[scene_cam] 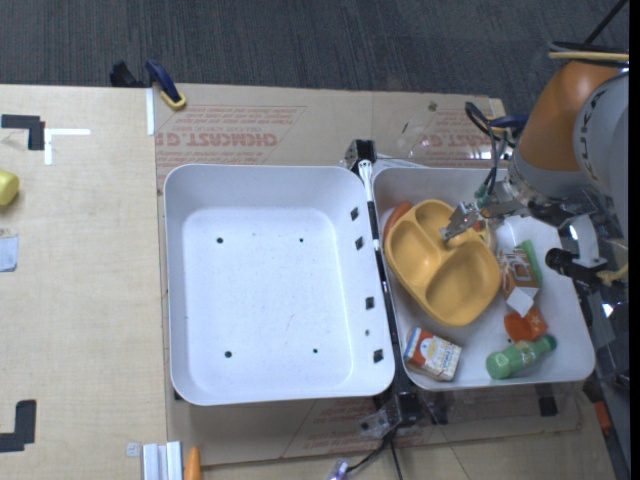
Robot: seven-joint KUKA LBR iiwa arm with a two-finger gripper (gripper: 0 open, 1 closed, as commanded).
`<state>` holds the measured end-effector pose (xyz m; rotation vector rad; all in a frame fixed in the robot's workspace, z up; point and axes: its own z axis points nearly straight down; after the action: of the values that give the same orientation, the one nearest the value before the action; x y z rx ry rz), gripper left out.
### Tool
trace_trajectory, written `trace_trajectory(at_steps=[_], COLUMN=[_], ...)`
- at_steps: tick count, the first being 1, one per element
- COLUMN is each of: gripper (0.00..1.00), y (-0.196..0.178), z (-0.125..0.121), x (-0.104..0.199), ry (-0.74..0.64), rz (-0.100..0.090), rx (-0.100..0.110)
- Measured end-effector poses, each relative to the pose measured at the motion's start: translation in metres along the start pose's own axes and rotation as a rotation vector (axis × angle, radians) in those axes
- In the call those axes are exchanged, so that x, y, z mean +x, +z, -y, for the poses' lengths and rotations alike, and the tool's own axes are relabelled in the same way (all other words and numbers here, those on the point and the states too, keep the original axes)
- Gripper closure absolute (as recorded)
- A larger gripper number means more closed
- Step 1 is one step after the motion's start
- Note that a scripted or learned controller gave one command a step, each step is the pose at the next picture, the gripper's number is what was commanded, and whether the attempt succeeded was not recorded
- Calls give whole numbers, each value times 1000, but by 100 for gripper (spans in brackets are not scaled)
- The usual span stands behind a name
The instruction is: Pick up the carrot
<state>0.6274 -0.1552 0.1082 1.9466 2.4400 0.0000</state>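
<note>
Tabletop (80,298) seen from above at a slant, bearing two shallow white bins side by side. Left bin (190,368): bare white floor with a few dark dots. Right bin (575,353): yellow two-part dish (440,268) tilted toward the left wall; an orange sliver (398,214) just behind the dish's upper-left rim, possibly the carrot, though too little shows to be sure. Small carton (433,354) lies near the front wall; green bottle (518,358) lies to its right; an orange-and-white packet (524,320) sits just above the bottle; a printed pouch (519,268) lies beside the dish's right rim. Arm (585,118) enters from the right, orange band uppermost. Tool (462,222) points down-left over the dish's upper compartment; whether it is open or closed cannot be told. Nothing is visible between its tips. Brown cardboard (260,128) underlies both bins. Yellow object (7,188) at far left edge.
</note>
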Motion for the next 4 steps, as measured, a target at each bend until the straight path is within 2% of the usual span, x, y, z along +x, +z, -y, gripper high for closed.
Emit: trace_trajectory(at_steps=[1,2,3,4], gripper=[100,0,0,0], y=[-10,-10,9,8], z=[0,-1,-21,47], x=[-3,-1,2,28], ry=[-3,-3,93,-35], rz=[8,4,-3,-5], rx=[-1,-1,2,0])
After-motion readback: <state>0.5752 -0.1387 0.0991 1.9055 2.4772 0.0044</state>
